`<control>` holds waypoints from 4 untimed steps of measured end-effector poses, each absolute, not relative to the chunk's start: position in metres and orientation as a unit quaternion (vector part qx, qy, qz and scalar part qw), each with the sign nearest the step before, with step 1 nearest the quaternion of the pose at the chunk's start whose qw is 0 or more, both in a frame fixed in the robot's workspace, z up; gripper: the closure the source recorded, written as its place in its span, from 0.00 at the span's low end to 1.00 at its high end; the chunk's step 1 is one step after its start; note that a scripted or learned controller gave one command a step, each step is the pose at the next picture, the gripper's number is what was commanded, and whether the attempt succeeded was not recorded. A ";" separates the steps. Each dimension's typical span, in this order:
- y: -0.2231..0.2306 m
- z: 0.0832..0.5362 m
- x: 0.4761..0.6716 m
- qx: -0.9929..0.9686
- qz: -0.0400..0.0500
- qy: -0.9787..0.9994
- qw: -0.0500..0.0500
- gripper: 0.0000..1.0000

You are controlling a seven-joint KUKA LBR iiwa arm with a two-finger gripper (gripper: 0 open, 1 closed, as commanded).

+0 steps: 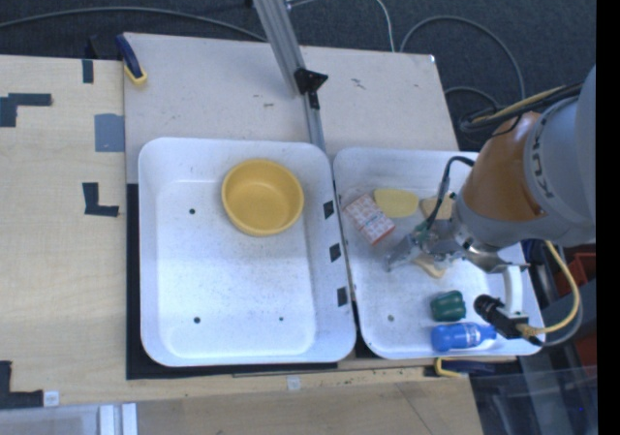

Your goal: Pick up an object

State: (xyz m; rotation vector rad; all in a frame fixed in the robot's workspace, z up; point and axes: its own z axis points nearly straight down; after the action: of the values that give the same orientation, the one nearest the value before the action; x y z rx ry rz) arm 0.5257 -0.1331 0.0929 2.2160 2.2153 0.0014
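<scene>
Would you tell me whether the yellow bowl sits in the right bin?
No, the yellow bowl sits in the left bin.

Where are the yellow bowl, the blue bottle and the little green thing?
yellow bowl (263, 196), camera view, on the inside bottom of the bowl.
blue bottle (457, 337), camera view, on the middle of its blue body.
little green thing (447, 306), camera view, on its top face.

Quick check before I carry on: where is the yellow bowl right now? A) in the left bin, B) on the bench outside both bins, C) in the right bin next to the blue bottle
A: the yellow bowl sits alone in the upper part of the left bin, apart from the items in the right bin.
</scene>
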 end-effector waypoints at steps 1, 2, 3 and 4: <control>-0.132 0.105 0.527 0.707 0.002 0.708 0.004 1.00; -0.138 0.157 0.519 0.707 0.001 0.707 0.001 1.00; -0.138 0.210 0.520 0.707 0.001 0.708 0.002 1.00; -0.088 0.208 0.531 0.705 0.000 0.710 -0.001 1.00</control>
State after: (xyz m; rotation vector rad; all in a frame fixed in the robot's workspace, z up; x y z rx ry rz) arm 0.5312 -0.0878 0.2081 2.2155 2.2308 0.0007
